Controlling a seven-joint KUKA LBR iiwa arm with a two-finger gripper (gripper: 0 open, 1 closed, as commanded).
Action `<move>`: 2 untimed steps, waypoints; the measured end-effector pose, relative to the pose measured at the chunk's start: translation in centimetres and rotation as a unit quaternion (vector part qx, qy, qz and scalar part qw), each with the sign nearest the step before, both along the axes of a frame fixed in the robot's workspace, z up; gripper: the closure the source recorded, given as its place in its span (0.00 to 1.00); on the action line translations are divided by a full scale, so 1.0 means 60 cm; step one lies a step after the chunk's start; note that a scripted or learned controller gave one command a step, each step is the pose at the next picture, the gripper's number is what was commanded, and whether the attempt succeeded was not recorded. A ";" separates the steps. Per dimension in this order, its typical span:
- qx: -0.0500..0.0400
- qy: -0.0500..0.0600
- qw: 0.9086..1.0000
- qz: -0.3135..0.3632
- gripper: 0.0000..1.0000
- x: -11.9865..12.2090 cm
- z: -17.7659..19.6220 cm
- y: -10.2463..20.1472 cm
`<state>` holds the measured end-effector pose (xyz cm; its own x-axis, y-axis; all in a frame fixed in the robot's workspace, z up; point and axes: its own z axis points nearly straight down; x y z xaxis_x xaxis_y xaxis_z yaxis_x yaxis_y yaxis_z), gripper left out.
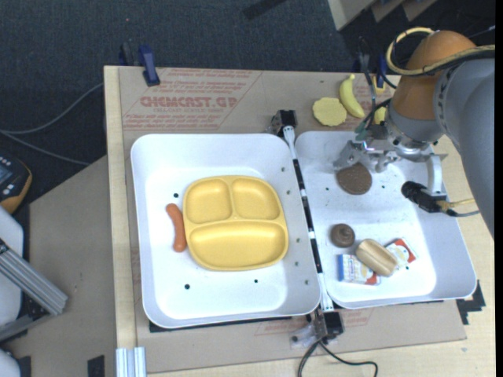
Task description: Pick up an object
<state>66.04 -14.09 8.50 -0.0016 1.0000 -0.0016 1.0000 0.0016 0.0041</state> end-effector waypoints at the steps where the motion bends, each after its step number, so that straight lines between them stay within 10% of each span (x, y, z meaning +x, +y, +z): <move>1: 0.001 0.004 1.000 -0.001 0.00 -0.053 -0.001 0.013; 2: 0.000 -0.001 1.000 0.000 0.00 0.013 0.000 0.010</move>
